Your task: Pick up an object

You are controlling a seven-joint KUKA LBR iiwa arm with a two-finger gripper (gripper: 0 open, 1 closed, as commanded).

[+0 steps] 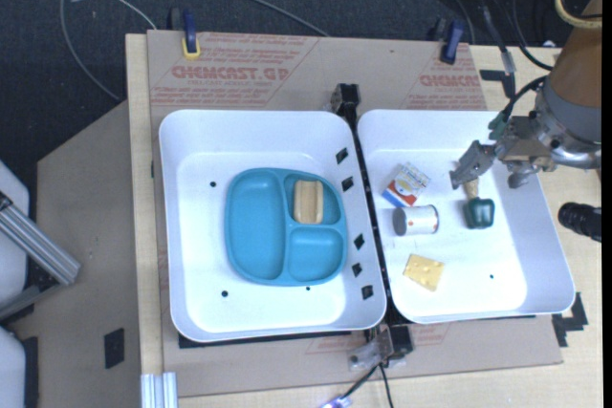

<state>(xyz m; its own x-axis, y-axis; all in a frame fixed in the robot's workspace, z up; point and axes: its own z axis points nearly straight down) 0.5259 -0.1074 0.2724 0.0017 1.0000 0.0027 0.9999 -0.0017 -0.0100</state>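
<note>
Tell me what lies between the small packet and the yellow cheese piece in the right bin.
In the camera view, a small white can lies on its side between the packet and the cheese piece, touching neither.

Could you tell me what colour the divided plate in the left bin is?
Light blue; the divided plate shows in the camera view.

arm [574, 100]: grey round link, metal sheen | band: orange-tan, wide, above wrist | wrist: silver-grey flange, darker brackets + small hardware | gripper [475, 169]: grey, angular, 2-finger, dark tips | cables: thin black leads at wrist | markings/screws: too small to tell
</note>
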